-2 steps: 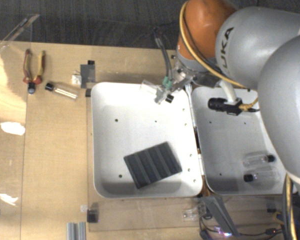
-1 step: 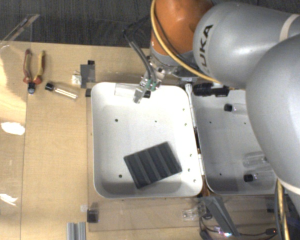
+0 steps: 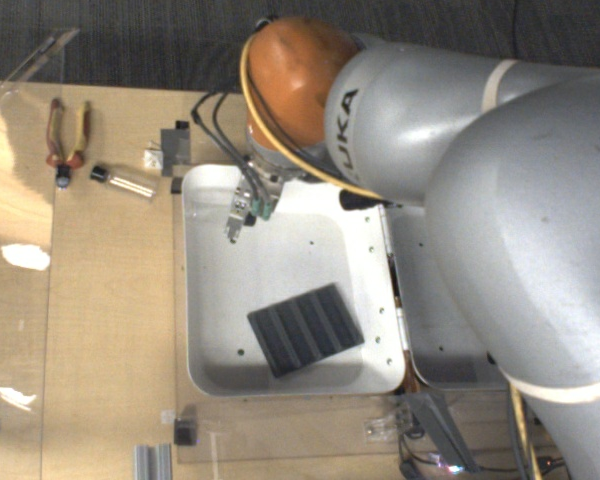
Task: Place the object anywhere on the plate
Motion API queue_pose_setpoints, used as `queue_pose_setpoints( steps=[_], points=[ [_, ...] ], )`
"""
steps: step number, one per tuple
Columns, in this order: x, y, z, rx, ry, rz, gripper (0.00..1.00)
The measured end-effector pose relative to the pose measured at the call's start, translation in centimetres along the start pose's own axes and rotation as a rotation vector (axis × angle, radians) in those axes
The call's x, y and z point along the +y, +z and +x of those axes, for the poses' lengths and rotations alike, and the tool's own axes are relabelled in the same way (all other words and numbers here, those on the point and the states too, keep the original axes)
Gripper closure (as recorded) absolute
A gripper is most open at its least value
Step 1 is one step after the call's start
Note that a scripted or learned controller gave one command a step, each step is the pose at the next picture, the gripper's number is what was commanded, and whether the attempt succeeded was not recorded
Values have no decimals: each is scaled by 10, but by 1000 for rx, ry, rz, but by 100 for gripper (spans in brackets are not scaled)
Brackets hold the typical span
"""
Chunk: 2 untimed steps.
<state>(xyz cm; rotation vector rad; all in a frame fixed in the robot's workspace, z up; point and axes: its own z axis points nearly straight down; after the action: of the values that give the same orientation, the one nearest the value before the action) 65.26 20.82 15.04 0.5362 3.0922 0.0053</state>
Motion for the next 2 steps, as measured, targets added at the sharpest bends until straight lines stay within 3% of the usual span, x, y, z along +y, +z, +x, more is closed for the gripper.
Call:
queue_pose_setpoints(
  steps=[1,2],
  points=[
    [29,-67,1,-4,-70,-2,100],
    [29,-168,0,-5,88,-3,100]
  ],
)
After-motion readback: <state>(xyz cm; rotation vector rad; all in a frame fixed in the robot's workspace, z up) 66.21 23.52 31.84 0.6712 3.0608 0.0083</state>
